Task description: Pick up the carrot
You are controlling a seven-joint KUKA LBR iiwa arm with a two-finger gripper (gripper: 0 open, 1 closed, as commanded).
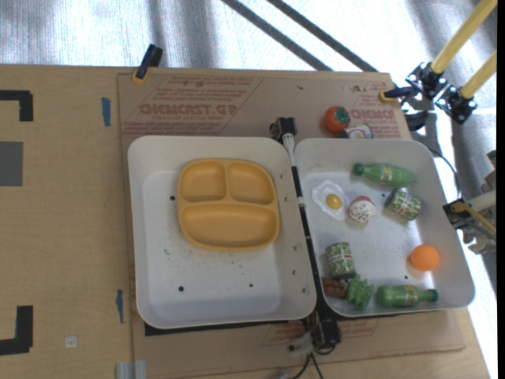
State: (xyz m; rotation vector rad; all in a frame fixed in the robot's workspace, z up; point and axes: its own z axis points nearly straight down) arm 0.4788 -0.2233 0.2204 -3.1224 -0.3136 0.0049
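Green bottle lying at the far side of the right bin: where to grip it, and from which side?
Grip the green bottle across mid-body, straight down from above. It lies on its side, roughly left to right, so close the fingers across its width. The green can sits close by its right end on the near side, so keep left of that.

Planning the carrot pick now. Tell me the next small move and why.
Probably bring the end effector over the near-left corner of the right bin, above the carrot. The carrot seems to be the brownish piece with a leafy green top, lying flat close against a green can and near a green bottle, so a centred approach from above looks safest.
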